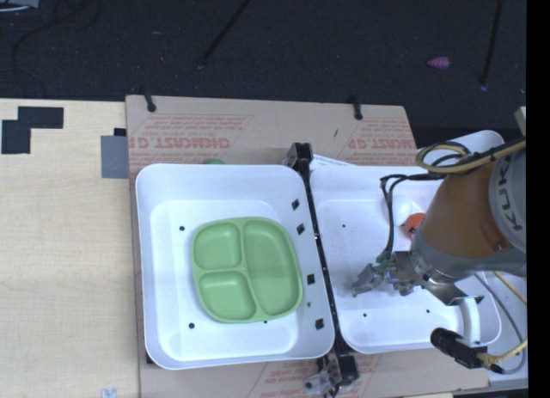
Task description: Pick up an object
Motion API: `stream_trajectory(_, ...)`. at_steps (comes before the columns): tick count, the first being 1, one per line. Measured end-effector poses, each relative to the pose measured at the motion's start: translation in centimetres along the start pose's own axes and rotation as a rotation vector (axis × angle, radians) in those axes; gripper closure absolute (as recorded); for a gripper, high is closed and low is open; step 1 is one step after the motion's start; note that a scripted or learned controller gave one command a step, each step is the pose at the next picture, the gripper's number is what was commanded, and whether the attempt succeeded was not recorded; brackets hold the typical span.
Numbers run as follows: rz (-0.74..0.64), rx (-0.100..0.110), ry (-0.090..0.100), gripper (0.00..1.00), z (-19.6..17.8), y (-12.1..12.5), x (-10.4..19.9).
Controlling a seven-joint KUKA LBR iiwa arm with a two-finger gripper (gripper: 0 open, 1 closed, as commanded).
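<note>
A small orange object point(415, 221) is lying in the right bin point(361, 207), near its far right side, partly hidden behind my wrist, so I cannot name it more closely. My tool point(371, 278) is hanging low over the floor of that same bin, pointing left toward the divider point(314, 250), well apart from the orange object; nothing is showing between its fingers, and I cannot tell whether they are spread or closed. My arm point(468, 216) is reaching in from the right, its orange band leaning over the bin's right rim, with black cables looping above it. On the grey casing at the edge, the letters "KU" are reading sideways. In the left bin point(159, 190) a green divided plate point(246, 269) with three compartments is lying flat. Both bins are sitting on a cardboard sheet point(258, 130) on the desk point(60, 250), printed upside down in red with what is reading as "CHEMCRZT".
</note>
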State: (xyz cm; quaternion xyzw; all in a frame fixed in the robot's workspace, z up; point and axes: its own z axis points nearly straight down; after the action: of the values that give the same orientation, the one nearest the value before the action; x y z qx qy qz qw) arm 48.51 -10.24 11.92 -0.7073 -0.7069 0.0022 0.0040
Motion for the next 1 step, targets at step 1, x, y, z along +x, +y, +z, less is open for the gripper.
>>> stream_trajectory(1,0.0,-0.005,-0.001,0.0,3.28,0.0,0.07)
